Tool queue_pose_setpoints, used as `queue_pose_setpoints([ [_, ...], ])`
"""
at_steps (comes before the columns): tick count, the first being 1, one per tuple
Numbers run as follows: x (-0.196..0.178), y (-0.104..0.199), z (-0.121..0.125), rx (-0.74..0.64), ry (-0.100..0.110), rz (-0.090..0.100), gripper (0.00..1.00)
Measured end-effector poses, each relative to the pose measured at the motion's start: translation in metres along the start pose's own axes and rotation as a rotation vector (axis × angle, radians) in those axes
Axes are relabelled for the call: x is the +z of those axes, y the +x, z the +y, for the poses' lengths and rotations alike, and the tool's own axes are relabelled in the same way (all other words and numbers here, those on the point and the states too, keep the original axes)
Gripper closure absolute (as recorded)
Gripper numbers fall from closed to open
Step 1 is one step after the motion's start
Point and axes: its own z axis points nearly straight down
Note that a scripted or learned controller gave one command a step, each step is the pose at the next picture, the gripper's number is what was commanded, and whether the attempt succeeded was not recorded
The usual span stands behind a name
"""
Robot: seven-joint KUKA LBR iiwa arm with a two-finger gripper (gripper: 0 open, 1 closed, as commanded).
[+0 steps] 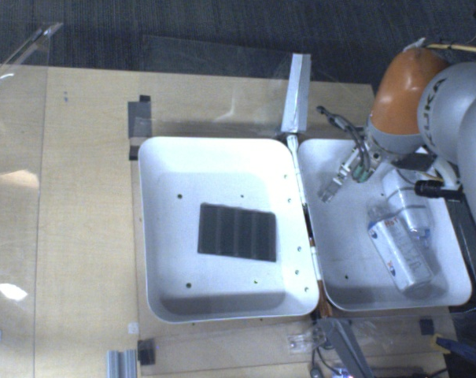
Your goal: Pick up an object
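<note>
The claw (337, 181) hangs over the upper left part of the right bin (340, 278). It is too small and blurry to tell how it stands. A clear bottle (400, 242) lies on its side in that bin, lower right. A dark ribbed pad (238, 231) sits in the left bin (167, 211).

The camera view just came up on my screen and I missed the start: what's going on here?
A grey KUKA arm reaches in from the right over the right bin, its gripper near that bin's upper left part. A clear plastic bottle lies on its side in the same bin, apart from the gripper. A dark ribbed pad lies in the left bin.
</note>
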Motion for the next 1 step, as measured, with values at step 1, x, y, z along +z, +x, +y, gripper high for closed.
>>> queue_pose_setpoints([
  [1,-0.0887,0.0476,-0.0546,0.079,-0.022,-0.015,0.0],
])
